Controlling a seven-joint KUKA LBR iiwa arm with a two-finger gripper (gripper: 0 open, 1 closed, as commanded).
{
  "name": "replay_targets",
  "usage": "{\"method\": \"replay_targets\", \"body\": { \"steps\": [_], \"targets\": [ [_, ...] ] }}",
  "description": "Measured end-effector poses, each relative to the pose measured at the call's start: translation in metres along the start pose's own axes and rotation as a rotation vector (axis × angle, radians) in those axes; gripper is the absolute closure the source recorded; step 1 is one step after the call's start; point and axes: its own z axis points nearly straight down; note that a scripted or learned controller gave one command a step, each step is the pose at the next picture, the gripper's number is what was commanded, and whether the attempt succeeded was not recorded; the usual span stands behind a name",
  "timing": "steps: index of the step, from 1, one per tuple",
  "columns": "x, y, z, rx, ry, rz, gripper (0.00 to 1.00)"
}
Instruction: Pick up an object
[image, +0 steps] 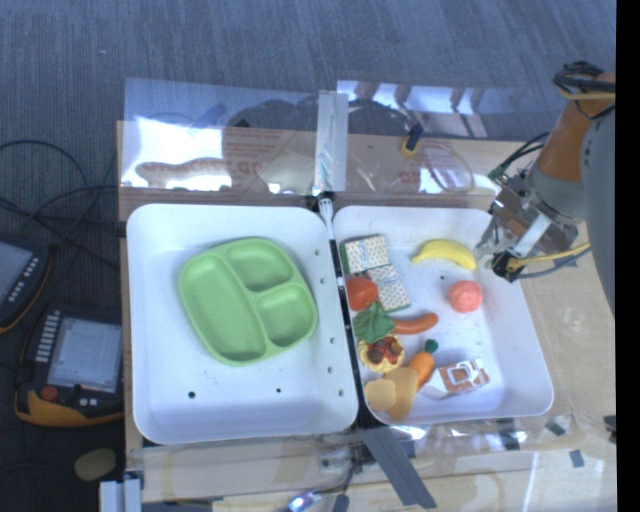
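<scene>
1. While the grey arm with its orange band reaches in from the right, its two-finger gripper (497, 250) hangs over the right rim of the right-hand shallow white bin (520, 345), near the yellow toy banana (446, 254); nothing sits between the fingers, and whether they stand wide or narrow I cannot tell.
2. Two white bins lie side by side on the bench; the left-hand bin (160, 390) holds one light green plastic plate with three compartments (247, 298).
3. One banana lies in the upper part of the right bin, and one pink-red ball-shaped toy (465, 295) sits just below and to the right of it.
4. Two grey checked flat blocks lie along the bin's left side: one upper block (366, 252) and one lower block (392, 291).
5. One red round tomato-like toy (361, 292) touches the left wall, with one dark green leafy piece (373, 323) beneath it.
6. One orange-red sausage-shaped toy (415, 323) lies beside the leaf.
7. One orange toy carrot with a green top (425, 364) and one small red and white box (463, 377) sit near the front.
8. One pale yellow lumpy toy (392, 393) rests in the front left corner.
</scene>
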Motion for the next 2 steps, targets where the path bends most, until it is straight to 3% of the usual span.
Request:
{"method": "replay_targets", "body": {
  "steps": [1, 2],
  "targets": [
    [-0.02, -0.009, 0.009, -0.001, -0.001, 0.391, 1.0],
    [-0.003, 0.011, 0.002, -0.002, -0.001, 0.425, 1.0]
  ]
}}
